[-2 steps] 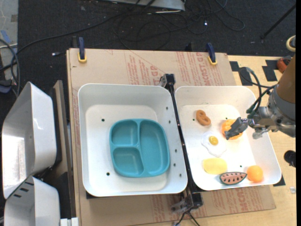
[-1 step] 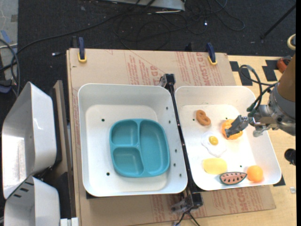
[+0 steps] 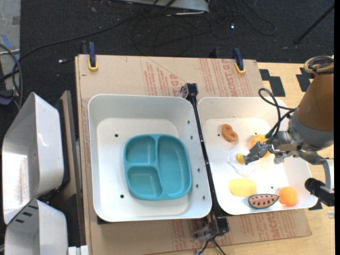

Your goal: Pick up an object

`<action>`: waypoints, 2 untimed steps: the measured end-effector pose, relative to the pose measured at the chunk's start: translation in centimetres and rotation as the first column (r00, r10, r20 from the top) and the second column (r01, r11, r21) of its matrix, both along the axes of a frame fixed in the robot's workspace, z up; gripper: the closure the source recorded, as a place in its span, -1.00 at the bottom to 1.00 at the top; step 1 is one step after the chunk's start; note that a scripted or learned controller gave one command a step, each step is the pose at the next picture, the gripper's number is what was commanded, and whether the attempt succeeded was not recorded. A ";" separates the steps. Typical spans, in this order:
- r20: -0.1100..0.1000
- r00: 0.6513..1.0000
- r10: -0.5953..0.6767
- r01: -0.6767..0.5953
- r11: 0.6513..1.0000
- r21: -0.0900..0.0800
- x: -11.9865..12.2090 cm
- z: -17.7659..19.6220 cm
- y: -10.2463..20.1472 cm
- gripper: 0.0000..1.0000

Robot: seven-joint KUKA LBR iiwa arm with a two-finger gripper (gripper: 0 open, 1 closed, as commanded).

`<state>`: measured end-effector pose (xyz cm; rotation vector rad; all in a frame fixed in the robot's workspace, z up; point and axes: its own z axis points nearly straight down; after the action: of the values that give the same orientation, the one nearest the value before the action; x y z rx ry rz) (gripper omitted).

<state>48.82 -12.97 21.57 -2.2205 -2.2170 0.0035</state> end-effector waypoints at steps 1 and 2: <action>0.000 1.000 -0.002 0.002 1.000 0.000 -0.5 -5.2 -0.9 -1.00; -0.001 1.000 0.000 0.000 1.000 0.001 -0.6 -9.6 -0.5 -1.00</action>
<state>48.22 -13.49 12.02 -2.2202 -2.2159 0.0037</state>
